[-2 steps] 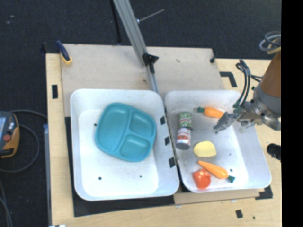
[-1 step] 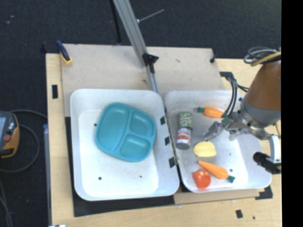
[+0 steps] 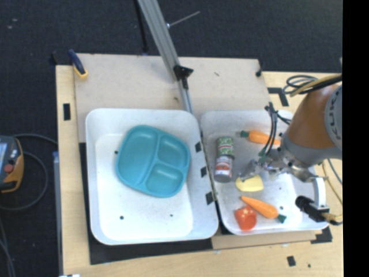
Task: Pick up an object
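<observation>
Even overhead light, soft shadows, slightly blurry (low resolution)

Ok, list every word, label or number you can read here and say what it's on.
None can be read.
Small can in the right bin: it has a label, but the print is too blurred to read.
Blue divided plate: no text.

Scattered in the right bin point(image 3: 230, 123): a small can point(image 3: 224, 158) lying on its side near the left wall; a carrot point(image 3: 262, 137) toward the far edge, partly under the arm; a pale yellow piece point(image 3: 249, 184) at mid-bin; a 2nd carrot point(image 3: 262, 208) slanted near the front; a red piece point(image 3: 246, 219) just beside its tip.
</observation>
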`<action>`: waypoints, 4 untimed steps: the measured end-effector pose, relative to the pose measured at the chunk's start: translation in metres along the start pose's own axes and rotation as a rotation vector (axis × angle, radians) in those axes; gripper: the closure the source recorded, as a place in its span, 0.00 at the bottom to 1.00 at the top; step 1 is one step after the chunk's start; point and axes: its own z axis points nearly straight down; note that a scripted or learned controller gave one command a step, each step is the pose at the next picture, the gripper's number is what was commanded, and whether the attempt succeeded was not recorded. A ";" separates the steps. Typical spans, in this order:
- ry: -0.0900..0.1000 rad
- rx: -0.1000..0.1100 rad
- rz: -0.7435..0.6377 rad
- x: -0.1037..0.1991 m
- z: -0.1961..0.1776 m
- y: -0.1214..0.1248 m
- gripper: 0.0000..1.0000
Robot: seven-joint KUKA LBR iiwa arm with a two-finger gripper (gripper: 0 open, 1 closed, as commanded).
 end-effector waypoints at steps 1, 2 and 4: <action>0.001 -0.006 0.001 -0.001 0.020 0.002 0.00; -0.009 -0.027 0.005 -0.004 0.003 0.007 1.00; -0.002 -0.009 -0.004 -0.010 -0.090 0.020 1.00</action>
